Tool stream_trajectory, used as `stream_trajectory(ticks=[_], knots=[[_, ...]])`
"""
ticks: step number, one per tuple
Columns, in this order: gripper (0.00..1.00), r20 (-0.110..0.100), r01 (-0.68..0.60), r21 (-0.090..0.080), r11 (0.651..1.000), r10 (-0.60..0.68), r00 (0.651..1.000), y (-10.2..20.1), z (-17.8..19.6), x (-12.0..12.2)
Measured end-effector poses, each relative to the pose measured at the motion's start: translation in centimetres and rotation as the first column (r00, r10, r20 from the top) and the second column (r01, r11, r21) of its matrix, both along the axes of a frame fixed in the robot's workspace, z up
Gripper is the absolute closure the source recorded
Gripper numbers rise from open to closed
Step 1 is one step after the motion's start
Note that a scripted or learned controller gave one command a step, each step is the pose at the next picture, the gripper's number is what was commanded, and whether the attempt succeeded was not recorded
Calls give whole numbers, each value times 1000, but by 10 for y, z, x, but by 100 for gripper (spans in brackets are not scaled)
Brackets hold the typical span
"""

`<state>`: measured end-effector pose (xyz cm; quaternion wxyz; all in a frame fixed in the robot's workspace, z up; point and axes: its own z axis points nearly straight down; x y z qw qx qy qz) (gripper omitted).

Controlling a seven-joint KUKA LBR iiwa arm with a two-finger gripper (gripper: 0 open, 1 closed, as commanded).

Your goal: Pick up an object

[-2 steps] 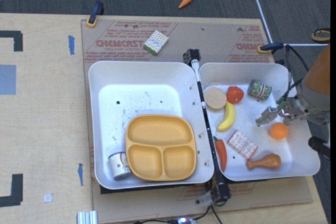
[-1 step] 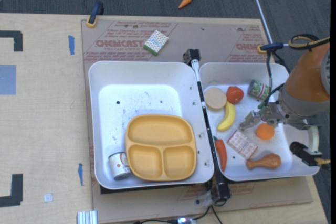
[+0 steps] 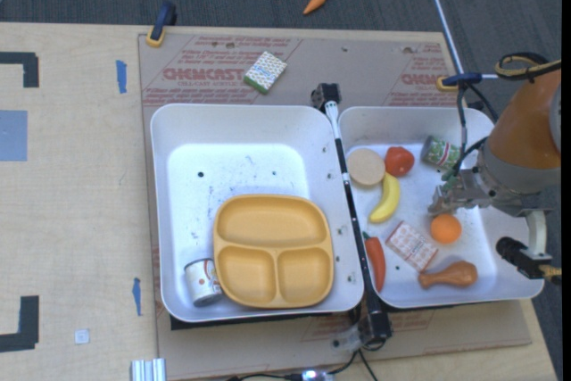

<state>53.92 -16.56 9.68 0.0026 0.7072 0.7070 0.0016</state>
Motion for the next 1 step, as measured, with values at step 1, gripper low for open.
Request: stream_trajectory(ticks=[1], knots=[[0,0,0,0,1000,0,1000,0,0,0]])
